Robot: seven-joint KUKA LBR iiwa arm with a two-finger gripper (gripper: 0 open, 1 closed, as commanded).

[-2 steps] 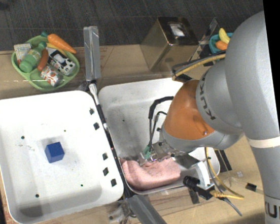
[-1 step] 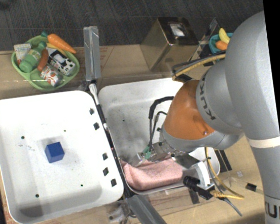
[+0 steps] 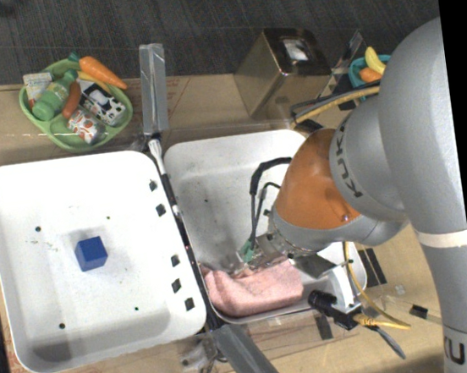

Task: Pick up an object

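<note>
Closest to the viewer, a pink cloth [image 3: 255, 288] is lying crumpled along the near wall of the right bin [image 3: 214, 167]. Just above it, the gripper [image 3: 255, 255] is hanging low, reaching in from the right beneath the arm's orange band [image 3: 311, 192]; whether it is open or closed cannot be told. Farther left, a blue cube [image 3: 91, 253] is sitting alone in the left bin [image 3: 14, 202]. At the far edge of the bench [image 3: 204, 91], a green bowl [image 3: 37, 118] is holding toy food.
</note>
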